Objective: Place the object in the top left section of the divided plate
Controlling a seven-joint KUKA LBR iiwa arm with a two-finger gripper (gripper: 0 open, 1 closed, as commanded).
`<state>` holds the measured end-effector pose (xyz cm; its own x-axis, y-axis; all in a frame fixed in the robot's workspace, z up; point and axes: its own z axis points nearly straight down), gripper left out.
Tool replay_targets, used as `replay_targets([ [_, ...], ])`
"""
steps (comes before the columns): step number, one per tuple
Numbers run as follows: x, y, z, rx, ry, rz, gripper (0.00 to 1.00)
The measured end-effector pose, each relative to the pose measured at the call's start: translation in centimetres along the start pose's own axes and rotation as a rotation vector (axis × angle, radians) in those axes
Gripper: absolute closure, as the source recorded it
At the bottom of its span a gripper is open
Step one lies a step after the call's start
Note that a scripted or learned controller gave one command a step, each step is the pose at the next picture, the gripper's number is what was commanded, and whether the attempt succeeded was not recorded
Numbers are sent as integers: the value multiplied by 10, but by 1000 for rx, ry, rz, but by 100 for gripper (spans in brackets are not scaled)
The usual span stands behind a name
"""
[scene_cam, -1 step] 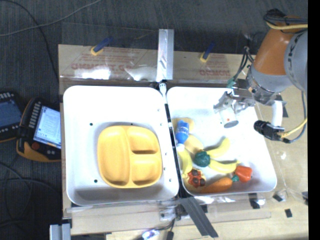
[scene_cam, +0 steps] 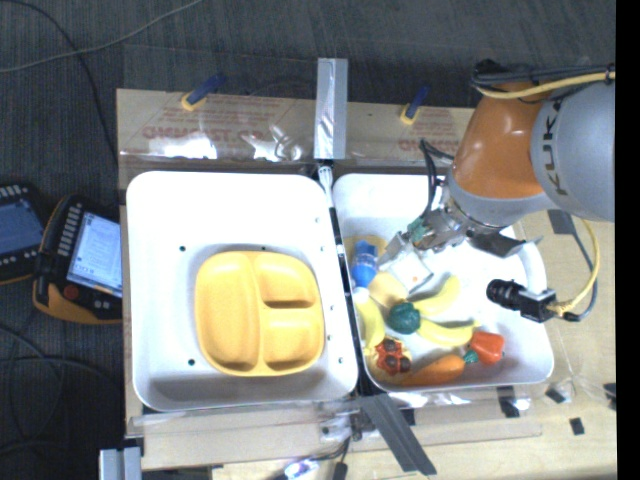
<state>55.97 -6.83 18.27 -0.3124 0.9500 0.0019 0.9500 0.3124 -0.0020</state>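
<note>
Dark grey carpet surrounds the bench (scene_cam: pixel 150 108), which carries two shallow white bins side by side, with cables trailing across the floor and a handheld pendant with a lit screen (scene_cam: pixel 78 258) lying off the bench's left edge. At the middle of the left bin (scene_cam: pixel 160 198) sits the yellow divided plate (scene_cam: pixel 258 311), one large section on its left and two smaller ones stacked on its right; nothing lies in any of them. The right bin (scene_cam: pixel 530 368) holds a heap of toy food toward its near edge: pale yellow bananas (scene_cam: pixel 450 334), a dark green round piece (scene_cam: pixel 404 317) resting on them, an orange carrot (scene_cam: pixel 440 370) against the near wall, a red-orange piece (scene_cam: pixel 487 345) by the near right corner, a small dark multicoloured item (scene_cam: pixel 390 356) by the near left corner, and a blue-and-white bottle (scene_cam: pixel 364 265) along the left wall. The grey arm with its orange band (scene_cam: pixel 505 143) reaches in over the far right corner of this bin, and the gripper (scene_cam: pixel 425 238) hangs low above the far side of the heap, just beyond the bananas and to the right of the bottle, with a white flat piece (scene_cam: pixel 405 270) directly below it. Its fingers are too small and cluttered to judge, so whether it is spread or closed, or touching anything, cannot be told. All the toys lie in the right bin, well apart from the plate.
</note>
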Motion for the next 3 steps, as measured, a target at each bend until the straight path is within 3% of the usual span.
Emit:
replay_targets([
  [1,82,-10,0,2,0,260,100],
  [2,46,-66,0,2,-1,165,100],
  [3,47,-64,-19,-1,-2,-110,100],
])
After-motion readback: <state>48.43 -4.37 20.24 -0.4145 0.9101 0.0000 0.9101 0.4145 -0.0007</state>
